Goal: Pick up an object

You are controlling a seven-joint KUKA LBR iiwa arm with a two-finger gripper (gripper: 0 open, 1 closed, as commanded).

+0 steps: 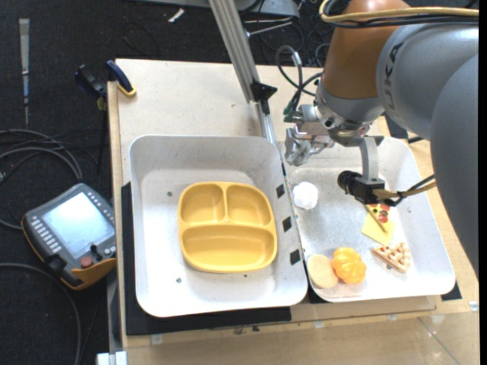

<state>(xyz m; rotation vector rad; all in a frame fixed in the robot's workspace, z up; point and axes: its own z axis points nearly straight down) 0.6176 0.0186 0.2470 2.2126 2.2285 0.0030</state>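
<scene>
My gripper [298,152] hangs over the back left corner of the right bin [426,280], close to the wall shared with the left bin. A small white rounded object [305,195] lies just in front of it on the bin floor, apart from it. Along the bin's front lie a beige round piece [323,272] and an orange pumpkin-like toy [348,265], touching each other. To their right are a waffle piece [392,255] and a yellow pizza slice [378,223]. I see nothing held in the gripper.
The left bin [148,204] holds a yellow divided plate [227,226]. A slanted metal pole [240,44] stands behind the bins. A black part with cables [359,184] hangs off the arm over the right bin. A teach pendant [68,234] lies on the floor at left.
</scene>
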